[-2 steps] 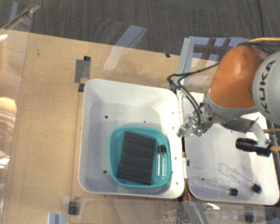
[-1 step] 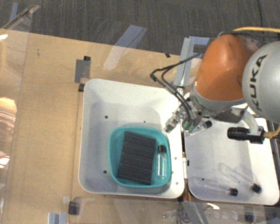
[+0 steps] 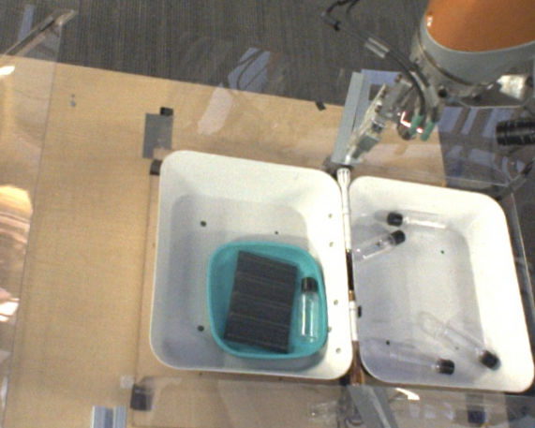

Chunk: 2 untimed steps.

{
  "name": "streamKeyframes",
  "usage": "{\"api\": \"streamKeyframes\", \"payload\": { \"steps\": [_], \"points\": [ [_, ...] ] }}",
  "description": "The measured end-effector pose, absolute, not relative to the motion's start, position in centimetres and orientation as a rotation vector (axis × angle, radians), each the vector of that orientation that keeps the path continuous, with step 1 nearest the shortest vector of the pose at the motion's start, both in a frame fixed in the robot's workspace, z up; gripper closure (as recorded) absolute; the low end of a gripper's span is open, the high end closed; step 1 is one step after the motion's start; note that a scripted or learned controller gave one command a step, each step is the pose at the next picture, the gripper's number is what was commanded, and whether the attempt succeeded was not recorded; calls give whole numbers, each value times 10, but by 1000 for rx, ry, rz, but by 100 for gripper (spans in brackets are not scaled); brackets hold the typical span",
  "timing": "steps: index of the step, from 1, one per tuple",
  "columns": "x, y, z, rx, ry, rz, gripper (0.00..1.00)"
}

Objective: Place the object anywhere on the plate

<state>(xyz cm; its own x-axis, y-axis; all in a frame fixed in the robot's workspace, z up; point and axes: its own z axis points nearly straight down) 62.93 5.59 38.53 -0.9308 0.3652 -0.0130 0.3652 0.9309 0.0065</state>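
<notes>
We judge the clear vial (image 3: 310,311), lying on the teal plate (image 3: 218,284) well below our fingers (image 3: 375,125) (whether spread or pressed together we cannot tell), to be light, stiff and slippery, best pinched across its mid-body.

Clear vial lying on the teal plate in the left bin.

The plate (image 3: 267,302) is a teal, rounded-square dish with a raised rim, resting on the floor of the left bin toward its front right corner. A dark ribbed rectangular pad covers most of the plate's middle and left. The vial (image 3: 309,311) is a clear tube with a black cap, lying flat on the plate just right of the pad, cap pointing to the plate's far edge.
</notes>
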Motion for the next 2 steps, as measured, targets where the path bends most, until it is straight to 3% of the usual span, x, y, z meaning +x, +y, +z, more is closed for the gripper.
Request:
{"api": "streamKeyframes", "payload": {
  "steps": [1,2],
  "points": [
    [572,78,262,444,3102,6,100],
    [572,77,262,445,3101,6,0]
  ]
}}
